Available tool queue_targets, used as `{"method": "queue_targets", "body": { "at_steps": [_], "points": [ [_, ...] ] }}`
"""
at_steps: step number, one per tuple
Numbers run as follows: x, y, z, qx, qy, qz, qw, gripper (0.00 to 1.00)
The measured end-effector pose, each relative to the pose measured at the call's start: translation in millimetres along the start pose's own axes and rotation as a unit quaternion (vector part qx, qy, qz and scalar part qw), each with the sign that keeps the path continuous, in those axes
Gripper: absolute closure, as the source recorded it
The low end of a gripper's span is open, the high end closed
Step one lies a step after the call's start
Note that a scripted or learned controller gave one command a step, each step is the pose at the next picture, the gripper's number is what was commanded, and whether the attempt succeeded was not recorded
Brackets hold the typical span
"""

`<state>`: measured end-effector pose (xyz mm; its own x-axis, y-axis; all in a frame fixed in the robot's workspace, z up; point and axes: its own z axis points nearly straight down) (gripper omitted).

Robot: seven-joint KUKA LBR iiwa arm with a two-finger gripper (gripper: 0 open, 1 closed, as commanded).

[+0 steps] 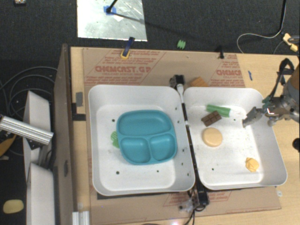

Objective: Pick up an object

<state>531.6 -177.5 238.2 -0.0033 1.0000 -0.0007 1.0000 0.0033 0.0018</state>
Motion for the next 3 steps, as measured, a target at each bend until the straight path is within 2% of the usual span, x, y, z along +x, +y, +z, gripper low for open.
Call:
{"method": "queue_targets", "body": {
  "at_steps": [1,2,3],
  "points": [
    [64.0,46.6,110.1,0.004,0.003,-0.004,1.0000,0.00],
    [49.7,129.3,153.9,-0.004,-0.001,-0.002,1.0000,0.00],
    [49.2,128.8,138.4,-0.006,-0.001,-0.003,1.0000,1.00]
  ]
}}
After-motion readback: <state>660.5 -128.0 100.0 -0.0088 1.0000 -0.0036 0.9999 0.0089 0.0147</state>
